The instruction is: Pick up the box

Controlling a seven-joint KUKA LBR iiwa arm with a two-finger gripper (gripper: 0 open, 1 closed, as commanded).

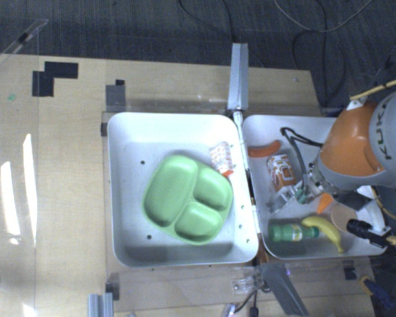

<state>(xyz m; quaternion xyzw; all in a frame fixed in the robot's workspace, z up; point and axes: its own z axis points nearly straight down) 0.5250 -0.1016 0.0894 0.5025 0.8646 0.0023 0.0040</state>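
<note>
1. I hung over the right bin point(287, 251), my gripper point(297, 193) low among its clutter; whether my jaws stood apart or together, I could not tell.
2. The box point(281, 170) lay just beside me, toward the bin's far side.
3. A green bottle point(292, 232) and banana point(325, 230) lay near.
4. A green tray point(188, 198) sat in the left bin point(125, 197).

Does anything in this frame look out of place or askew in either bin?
Mildly. A small packet is propped against the left bin's right wall beside the green tray, not lying flat. In the right bin, the box, bottle and banana crowd under the gripper. No spill or damage visible.
</note>
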